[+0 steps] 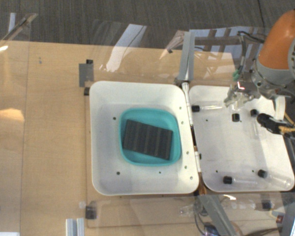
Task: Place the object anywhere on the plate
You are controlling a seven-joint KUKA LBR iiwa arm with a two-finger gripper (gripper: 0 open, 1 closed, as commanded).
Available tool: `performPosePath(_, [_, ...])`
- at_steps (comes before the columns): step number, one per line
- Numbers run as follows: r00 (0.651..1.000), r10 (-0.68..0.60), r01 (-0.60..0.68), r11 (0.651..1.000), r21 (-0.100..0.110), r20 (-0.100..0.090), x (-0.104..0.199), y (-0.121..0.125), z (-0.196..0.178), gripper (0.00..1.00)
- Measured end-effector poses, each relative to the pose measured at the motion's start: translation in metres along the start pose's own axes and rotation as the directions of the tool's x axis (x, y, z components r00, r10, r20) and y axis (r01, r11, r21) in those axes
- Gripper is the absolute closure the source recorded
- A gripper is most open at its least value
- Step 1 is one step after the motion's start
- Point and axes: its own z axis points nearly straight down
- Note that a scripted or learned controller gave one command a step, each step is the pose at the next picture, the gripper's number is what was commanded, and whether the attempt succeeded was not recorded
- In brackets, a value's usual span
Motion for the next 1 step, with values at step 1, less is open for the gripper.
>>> performPosePath(1, [1.0,0.0,0.0,1.0,0.0,0.0,0.0,0.0,-0.0001,0.0])
